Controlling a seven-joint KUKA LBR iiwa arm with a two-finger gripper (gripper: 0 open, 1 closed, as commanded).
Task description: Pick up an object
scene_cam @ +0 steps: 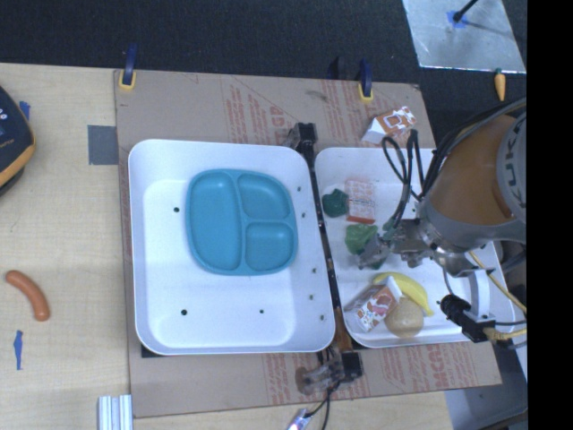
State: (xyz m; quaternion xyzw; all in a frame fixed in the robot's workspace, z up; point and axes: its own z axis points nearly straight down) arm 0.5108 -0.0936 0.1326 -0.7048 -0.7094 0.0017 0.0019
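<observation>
My gripper [374, 251] hangs low in the right bin [354, 161], its fingers pointing left and reaching the lower edge of a green toy [360, 236]. Whether the fingers grip it is hidden by the wrist. Above that lie a dark green piece [335, 202] and a red-and-white packet [361, 200]. Toward the front of the bin sit a yellow banana [412, 289], a tan potato-like lump [405, 319] and a small red-and-white carton [373, 311].
The left bin [157, 267] holds a blue divided plate [241, 219]. A small carton [390, 124] lies on the cardboard behind the right bin. A sausage [29, 294] rests on the bench at far left. Cables loop over the arm.
</observation>
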